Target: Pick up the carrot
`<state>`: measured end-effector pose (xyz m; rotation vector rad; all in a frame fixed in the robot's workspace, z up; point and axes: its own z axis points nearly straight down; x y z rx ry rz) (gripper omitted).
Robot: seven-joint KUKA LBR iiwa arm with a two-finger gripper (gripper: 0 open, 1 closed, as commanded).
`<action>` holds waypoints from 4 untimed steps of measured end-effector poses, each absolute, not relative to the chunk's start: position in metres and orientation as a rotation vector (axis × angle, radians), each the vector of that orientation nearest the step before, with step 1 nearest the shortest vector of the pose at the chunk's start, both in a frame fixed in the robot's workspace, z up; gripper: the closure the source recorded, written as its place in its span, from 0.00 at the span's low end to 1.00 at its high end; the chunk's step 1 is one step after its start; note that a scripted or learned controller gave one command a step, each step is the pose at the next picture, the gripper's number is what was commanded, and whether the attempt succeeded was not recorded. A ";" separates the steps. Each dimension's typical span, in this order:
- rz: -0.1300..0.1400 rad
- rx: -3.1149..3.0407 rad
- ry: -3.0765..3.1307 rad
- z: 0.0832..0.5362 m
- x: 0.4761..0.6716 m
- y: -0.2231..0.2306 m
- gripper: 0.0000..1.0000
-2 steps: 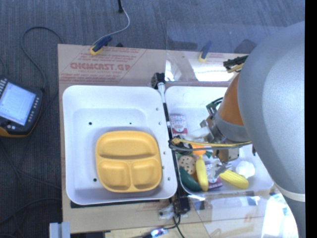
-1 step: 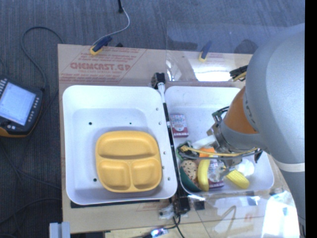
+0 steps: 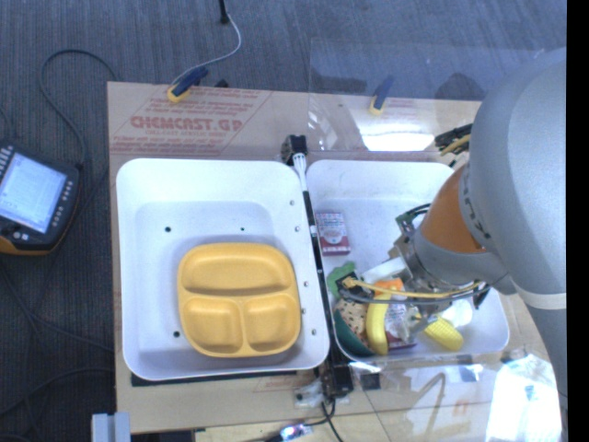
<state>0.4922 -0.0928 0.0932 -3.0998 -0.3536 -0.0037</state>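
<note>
The grey arm with the orange band (image 3: 515, 201) reaches down into the right white bin (image 3: 368, 187). Its gripper (image 3: 405, 288) (partly hidden by the wrist) sits over the clutter; its state cannot be told. The small orange carrot (image 3: 390, 285) lies beside a yellow banana (image 3: 376, 325). A yellow compartment tray (image 3: 239, 297) rests in the left white bin (image 3: 152, 201).

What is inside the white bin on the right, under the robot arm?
The right bin holds a heap of toy food: a small red packet, a banana, a corn cob, something green. The arm covers the rest of the heap.
</note>
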 end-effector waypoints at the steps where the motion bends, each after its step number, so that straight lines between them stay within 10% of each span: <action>1: -0.043 -3.121 -0.369 0.106 0.500 -0.096 1.00; 2: -0.042 -3.055 -0.686 0.099 0.496 -0.126 1.00; 3: -0.041 -3.048 -0.681 0.099 0.534 -0.185 1.00; 4: 0.011 -3.095 -0.540 0.182 0.484 -0.215 1.00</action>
